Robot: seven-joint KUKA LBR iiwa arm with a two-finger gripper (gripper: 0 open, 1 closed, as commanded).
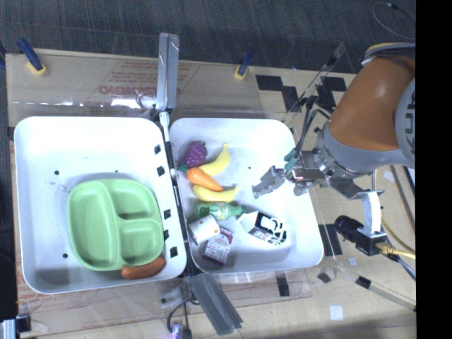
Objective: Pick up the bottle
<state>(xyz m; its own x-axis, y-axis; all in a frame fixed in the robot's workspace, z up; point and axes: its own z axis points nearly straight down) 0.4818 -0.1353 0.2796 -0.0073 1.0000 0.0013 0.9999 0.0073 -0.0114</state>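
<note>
The bottle point(266, 229) is small and white with a black label. It lies on its side near the front right corner of the right bin point(305, 240). My gripper point(268, 182) hangs over the right side of that bin, behind the bottle and apart from it. Its fingers point to the left and are open, with nothing between them. The grey arm with its orange band point(367, 111) reaches in from the right.
The right bin also holds purple grapes point(195, 152), two bananas point(219, 162), a carrot point(203, 178), a green item point(217, 210), a white cup point(205, 228) and a packet point(219, 248). In the left bin point(35, 189) lie a green divided plate point(116, 223) and a sausage point(141, 269).
</note>
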